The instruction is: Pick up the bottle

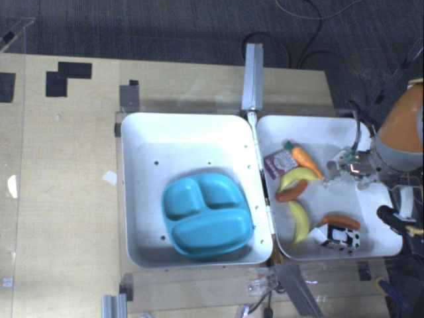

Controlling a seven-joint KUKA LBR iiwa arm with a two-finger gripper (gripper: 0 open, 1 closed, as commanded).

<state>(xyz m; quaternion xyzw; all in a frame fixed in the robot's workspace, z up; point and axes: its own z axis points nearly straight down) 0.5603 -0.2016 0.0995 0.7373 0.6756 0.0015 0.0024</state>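
Two shallow white bins side by side on a wooden bench (66,191); landmark for all notes: the orange carrot (306,158) in the right bin (331,132).

Maroon packet (278,161) touching the carrot on its view-left side. Yellow banana (298,175) curved just below the carrot in view, touching or nearly so. Reddish sausage (291,191) next down from the carrot, tucked against that banana. Second banana (300,221) farther down from the carrot, toward the bin's near wall. Second sausage (341,221) down and view-right of the carrot, well apart from it.

Bottle (339,238): small, black-and-white patterned, apparently on its side. Farthest item from the carrot, down and view-right, just beneath the second sausage and near the bin's near wall. Untouched, nothing around it.

Gripper (346,166): view-right of the carrot at about the same height in view, near it but apart, over bare bin floor. Well clear of the bottle. Nothing visibly in its grasp. Too small and glinting to read how far open; cannot tell.

Orange band of the arm (405,121) up and view-right of the carrot, past the bin's far corner.

Blue divided plate (209,214) well view-left of the carrot, across the divide, flat in the left bin (136,177).
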